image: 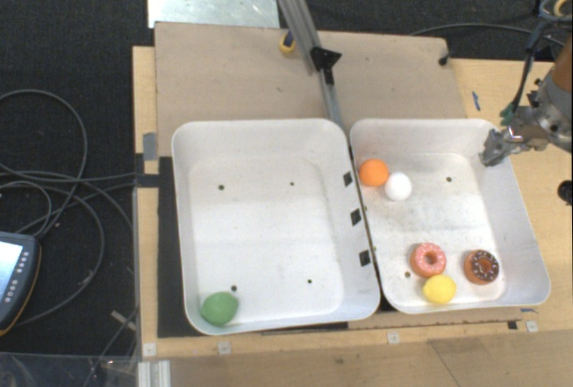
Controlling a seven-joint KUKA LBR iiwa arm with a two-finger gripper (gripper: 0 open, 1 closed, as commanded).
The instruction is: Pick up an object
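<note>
Green ball (218,307) nearest me, left bin (260,136) at 7 o'clock. Right bin (528,237): yellow ball (439,289), pink donut (428,259), chocolate donut (482,267), orange ball (373,172) touching white ball (398,187). Gripper (495,149) over rim at 2 o'clock; fingers' state I cannot tell.

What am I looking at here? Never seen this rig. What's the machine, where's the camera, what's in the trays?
One camera looks down at a slant on a bench with two shallow white bins. The robot arm comes in from the right; its gripper hangs over the upper right rim of the right bin, and I see nothing between its fingers. The right bin holds an orange ball touching a white ball, then nearer the front a pink doughnut, a chocolate doughnut and a yellow ball. The left bin holds a green ball in its front left corner.
</note>
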